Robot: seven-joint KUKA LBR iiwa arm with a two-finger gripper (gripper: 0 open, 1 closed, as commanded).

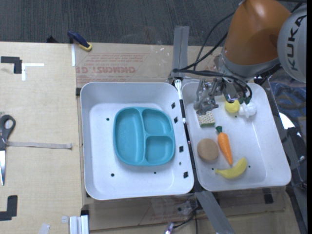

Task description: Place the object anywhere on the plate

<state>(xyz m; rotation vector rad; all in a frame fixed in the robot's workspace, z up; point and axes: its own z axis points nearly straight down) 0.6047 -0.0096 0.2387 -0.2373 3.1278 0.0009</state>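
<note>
You see the gripper (207, 103) low in the right bin (273, 174), at its far end, directly above a small speckled sponge (207, 118); you cannot tell how its fingers stand or whether they touch the sponge. Just right of it sit a yellow toy (232, 107) and a white piece (248, 110). Nearer you lie a carrot (224, 147), a round tan biscuit (208, 149) and a banana (233, 169). The blue divided plate (144, 136) rests in the left bin (95, 145). Scissors (5, 135) lie on the counter (39, 179) at far left.
</note>
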